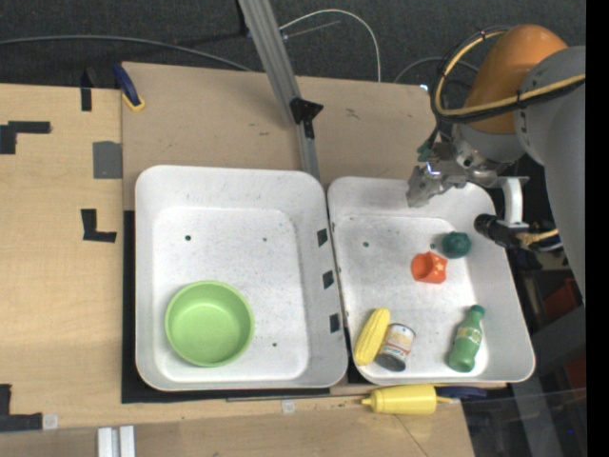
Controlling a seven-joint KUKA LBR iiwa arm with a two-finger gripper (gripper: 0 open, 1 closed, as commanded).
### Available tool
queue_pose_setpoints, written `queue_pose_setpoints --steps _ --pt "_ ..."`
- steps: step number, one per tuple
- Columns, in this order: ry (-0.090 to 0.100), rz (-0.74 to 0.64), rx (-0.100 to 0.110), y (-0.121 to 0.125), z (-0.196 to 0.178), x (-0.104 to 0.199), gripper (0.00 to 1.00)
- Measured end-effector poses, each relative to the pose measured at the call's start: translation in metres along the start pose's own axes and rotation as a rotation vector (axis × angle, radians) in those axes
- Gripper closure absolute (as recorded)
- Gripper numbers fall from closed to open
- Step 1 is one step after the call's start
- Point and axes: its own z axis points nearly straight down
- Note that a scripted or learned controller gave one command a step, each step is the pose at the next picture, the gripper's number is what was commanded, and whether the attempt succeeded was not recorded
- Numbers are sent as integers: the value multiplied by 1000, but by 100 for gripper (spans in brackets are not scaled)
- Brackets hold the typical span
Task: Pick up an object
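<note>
Objects (429, 268) lie clear of bin walls; tool (422, 190) aperture cannot be told.

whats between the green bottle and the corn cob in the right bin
In the camera view, a small tin can with a printed label lies between the green plastic bottle and the yellow corn cob, touching the cob.

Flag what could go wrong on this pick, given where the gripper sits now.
1. The corn cob and the small can lie touching, so a grasp there may catch both or slip.
2. The gripper hovers over the right bin's far rim; a straight descent could strike it.
3. The orange cup and teal ball sit close together.
</note>
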Motion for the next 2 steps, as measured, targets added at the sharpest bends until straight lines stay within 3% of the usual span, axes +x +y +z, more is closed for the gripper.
queue_pose_setpoints --steps 1,2 --pt "0 0 -1 2 -53 0 100" --pt "2 -5 3 -6 -67 50 100"
